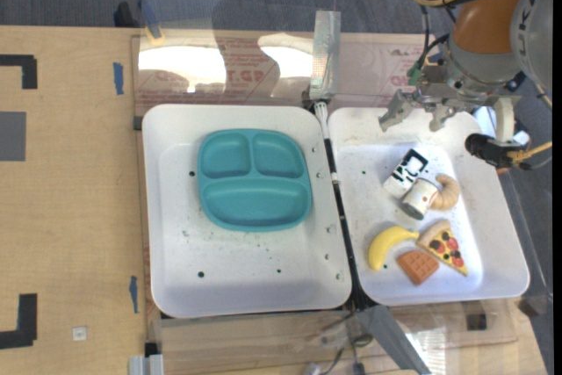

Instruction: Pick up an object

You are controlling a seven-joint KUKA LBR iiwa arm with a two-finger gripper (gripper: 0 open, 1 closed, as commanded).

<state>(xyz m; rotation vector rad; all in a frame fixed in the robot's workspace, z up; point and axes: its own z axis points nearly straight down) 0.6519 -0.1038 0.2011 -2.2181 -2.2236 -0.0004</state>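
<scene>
open fingers (pixel 413 111) above can (pixel 416 196), croissant (pixel 445 190), banana (pixel 386 245).

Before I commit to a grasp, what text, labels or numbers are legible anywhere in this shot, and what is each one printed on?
None can be read.
Red printing on the clear panel behind the bins: too blurred and washed out by glare.
Black and white markings on the small can in the right bin: shapes only, no letters to make out.
Teal divided plate, banana, pizza slice, cracker and croissant: no text seen.
</scene>
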